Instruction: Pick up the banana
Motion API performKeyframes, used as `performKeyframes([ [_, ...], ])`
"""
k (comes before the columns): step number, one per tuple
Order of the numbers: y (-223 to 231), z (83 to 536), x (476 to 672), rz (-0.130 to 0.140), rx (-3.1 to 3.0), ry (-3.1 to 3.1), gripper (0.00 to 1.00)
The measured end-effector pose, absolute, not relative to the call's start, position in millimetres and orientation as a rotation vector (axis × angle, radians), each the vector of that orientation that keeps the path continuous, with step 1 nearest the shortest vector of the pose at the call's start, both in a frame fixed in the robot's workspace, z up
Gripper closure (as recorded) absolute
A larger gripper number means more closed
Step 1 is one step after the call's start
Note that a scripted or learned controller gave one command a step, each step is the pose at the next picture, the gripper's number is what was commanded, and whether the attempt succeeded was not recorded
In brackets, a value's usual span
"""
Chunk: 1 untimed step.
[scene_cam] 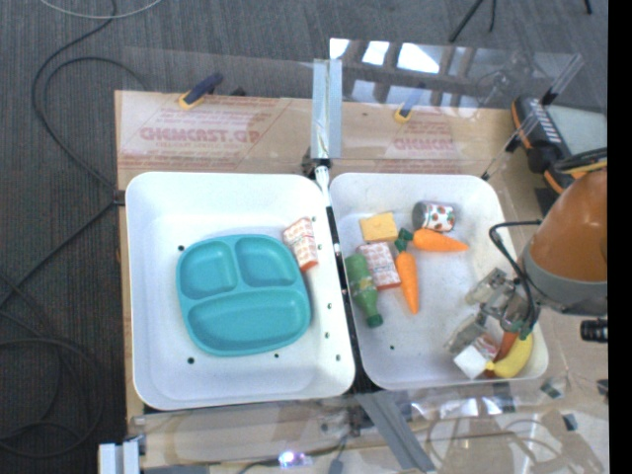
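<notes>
- The banana point(514, 360) I am after is lying in the near right corner of the right bin point(425, 375), close against its wall.
- It is showing yellow, short and curved, bending up toward the bin's right side.
- Its upper end is running under my own hardware, so I am seeing just the lower, rounded part.
- It is sitting just beside a small white block point(471, 362) and a reddish piece point(506, 343).

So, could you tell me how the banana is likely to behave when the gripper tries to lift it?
The banana looks like smooth toy plastic, so probably stiff, light and slippery. Its curved body may pivot between fingers. Lying in the right bin's corner, it leaves the gripper little room.
</notes>
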<state>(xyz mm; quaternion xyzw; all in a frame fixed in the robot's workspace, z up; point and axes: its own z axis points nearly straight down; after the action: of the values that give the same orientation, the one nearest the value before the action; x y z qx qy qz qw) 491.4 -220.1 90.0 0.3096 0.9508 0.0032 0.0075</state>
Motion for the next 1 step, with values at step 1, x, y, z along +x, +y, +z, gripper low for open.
performKeyframes([
  [1,-220.2,90.0,491.4,0.01,0.958,2.976,0.0],
])
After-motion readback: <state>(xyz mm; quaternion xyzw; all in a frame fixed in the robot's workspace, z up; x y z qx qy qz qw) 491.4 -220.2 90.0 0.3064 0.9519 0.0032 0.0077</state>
